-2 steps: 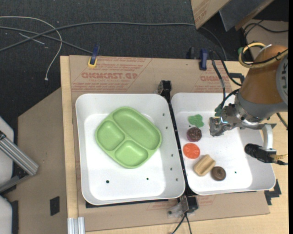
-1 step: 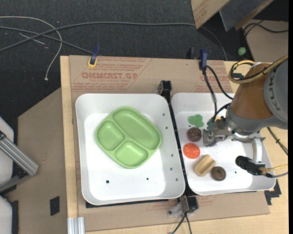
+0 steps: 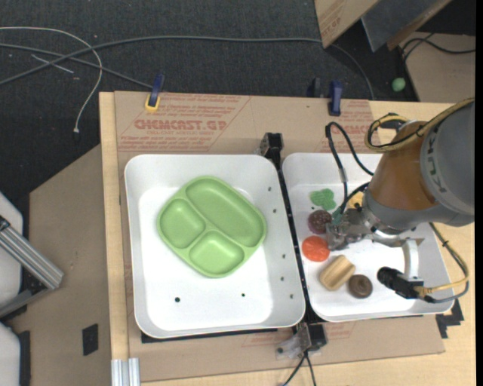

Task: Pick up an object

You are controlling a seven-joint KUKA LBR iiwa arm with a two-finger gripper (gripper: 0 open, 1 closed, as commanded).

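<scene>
Reaching in from the right of the frame, the grey arm with its orange band (image 3: 400, 181) lowers the end effector (image 3: 339, 228) into the right-hand shallow white bin (image 3: 377, 309); whether it is open or closed cannot be told, as the wrist hides the tip.

Just beside the end effector, on its left, lie a dark maroon round object (image 3: 319, 221) and, below that, a round orange-red object (image 3: 315, 248). Above them, near the bin's upper left part, sits a green crinkled leaf-like piece (image 3: 324, 199). Lower in the bin lie a tan bread-roll-shaped object (image 3: 336, 272) and, touching its right side, a small brown ring-shaped piece (image 3: 360, 286).

In the left-hand shallow white bin (image 3: 151, 301), towards the middle of the frame, a light green plastic plate with three compartments (image 3: 211, 225) lies at a tilt.

Both bins rest side by side on a brown cardboard sheet with red printing (image 3: 181, 121) that covers the counter, held along its upper edge by two blue clamps (image 3: 156, 89). Beyond it, across the top of the frame, is dark grey carpet (image 3: 226, 45) with thin pale cables (image 3: 68, 53) trailing at the upper left. A cardboard box (image 3: 355, 19) shows at the upper right, and a metal rail (image 3: 26, 252) at the left edge.
</scene>
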